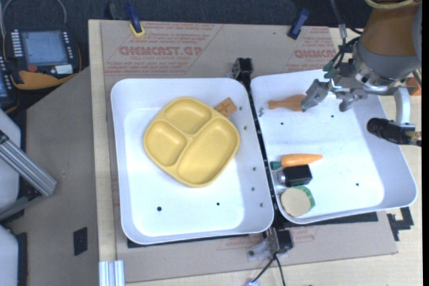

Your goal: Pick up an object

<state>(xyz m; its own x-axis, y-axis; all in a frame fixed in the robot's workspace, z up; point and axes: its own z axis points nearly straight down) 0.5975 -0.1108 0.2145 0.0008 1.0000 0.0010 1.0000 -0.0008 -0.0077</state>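
Dark blue-grey carpet lies behind the tabletop (201,43), which you see covered by a brown cardboard sheet with red printing, clipped at its far edge. At far left, off the tabletop, sits a handheld control pendant (41,53) with a lit screen.

Two white bins rest side by side on the cardboard. In the left bin (134,204) you have a yellow divided plate (192,141) with three compartments, lying flat toward the far half. Just beside its far right rim, a small tan wooden block (226,106) peeks out, touching or nearly touching the plate.

In the right bin (375,184), look along the left wall at the near end: an orange carrot (301,159) lies crosswise, a small black block (295,175) sits just near of it, and a round tan disc with a green edge (297,201) sits nearest, the three close together in a column. Toward the far left corner lies a brown drumstick-shaped piece (287,103).

Your arm (392,17) reaches in from the right over the far part of the right bin. The jaws (330,96) hang spread apart, with nothing between them; one finger's tip is just beside the drumstick's right end. Whether it touches, you cannot tell.
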